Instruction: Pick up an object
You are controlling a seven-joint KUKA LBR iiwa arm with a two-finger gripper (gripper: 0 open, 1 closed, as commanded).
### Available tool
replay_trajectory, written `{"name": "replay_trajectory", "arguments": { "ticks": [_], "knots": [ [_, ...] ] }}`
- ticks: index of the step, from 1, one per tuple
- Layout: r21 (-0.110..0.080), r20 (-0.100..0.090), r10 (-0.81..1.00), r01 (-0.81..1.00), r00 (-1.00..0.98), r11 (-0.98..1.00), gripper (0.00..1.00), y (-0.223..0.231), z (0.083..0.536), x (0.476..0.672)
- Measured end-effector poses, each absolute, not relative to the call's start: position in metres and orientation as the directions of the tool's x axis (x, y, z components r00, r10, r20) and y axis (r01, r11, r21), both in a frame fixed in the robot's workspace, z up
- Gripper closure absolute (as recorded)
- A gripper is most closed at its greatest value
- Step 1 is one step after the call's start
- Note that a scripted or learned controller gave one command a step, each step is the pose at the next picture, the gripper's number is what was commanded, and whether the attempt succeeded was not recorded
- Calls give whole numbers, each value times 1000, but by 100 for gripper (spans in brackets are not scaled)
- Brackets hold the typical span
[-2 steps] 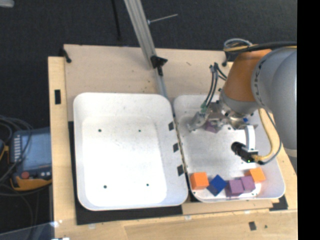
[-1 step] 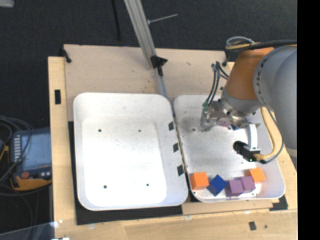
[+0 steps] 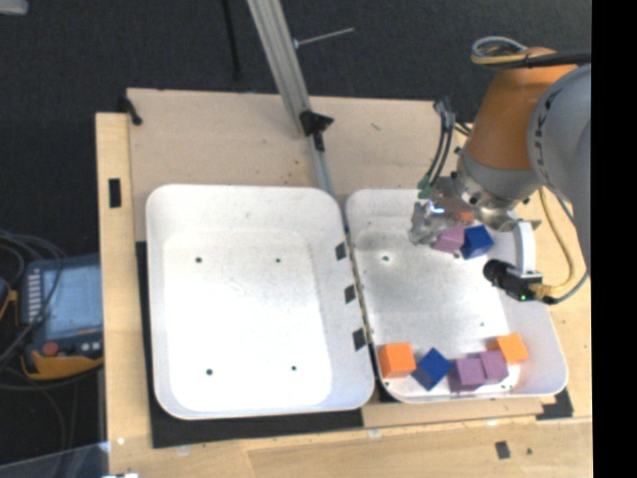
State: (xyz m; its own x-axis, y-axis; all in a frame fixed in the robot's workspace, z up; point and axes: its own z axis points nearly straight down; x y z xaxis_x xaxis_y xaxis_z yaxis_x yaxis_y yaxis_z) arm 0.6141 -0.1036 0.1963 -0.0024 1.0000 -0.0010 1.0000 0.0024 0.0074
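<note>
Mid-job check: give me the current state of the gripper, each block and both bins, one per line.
gripper: low over the right bin's far end, beside two blocks
pink block: at the gripper, grip unclear
blue block: beside pink block
near-edge blocks: resting, untouched
right bin: holds all blocks
left bin: flat on bench

— Arm (image 3: 542, 118), entry one: how does it stand?
— Grey links with an orange band above the wrist, reaching in from the right edge of the camera view, bent downward toward the bench.
— Wrist?
— Grey collar below the orange band, pointing down and slightly leftward; cables run along its side.
— Gripper (image 3: 435, 229)?
— Metallic, at the arm's lowest end, hanging low at the upper part of the right-hand side. Its finger spacing is too blurred to read.
</note>
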Motion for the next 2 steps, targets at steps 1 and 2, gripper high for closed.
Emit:
{"name": "replay_trajectory", "arguments": {
  "ticks": [1,2],
  "knots": [
    [8,-2,1000,1000,-4,4,100,-112,248,622],
    [6,-1,1000,1000,-5,5,100,-113,284,623]
  ]
}}
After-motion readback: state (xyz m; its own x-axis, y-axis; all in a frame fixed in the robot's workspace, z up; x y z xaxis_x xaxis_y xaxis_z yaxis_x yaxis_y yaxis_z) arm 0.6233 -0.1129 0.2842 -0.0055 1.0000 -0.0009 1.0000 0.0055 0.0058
